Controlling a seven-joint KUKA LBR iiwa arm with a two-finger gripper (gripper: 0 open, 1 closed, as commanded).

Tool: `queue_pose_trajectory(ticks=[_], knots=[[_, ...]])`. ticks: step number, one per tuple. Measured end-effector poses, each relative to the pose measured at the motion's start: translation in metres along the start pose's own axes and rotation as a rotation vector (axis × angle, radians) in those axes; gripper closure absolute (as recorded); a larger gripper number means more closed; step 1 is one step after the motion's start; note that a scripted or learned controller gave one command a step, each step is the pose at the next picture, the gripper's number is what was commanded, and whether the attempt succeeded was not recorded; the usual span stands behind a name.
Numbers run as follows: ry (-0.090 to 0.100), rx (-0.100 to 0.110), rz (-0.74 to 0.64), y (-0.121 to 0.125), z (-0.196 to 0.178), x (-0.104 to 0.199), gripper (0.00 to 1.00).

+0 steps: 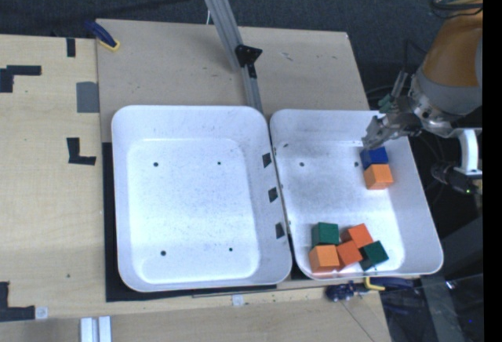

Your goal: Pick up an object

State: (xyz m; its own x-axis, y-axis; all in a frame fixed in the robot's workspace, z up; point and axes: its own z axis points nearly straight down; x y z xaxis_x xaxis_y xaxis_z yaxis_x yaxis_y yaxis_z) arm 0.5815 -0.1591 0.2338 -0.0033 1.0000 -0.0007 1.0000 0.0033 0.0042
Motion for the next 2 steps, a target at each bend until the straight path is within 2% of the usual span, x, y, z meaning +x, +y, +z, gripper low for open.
queue_pose_trajectory(ticks=[1,2], knots=[[0.000,0.002,0.001,0.001,-0.027,0.001,1.00],[0.002,0.006,-0.004,0.020,-0.016,0.060,1.00]])
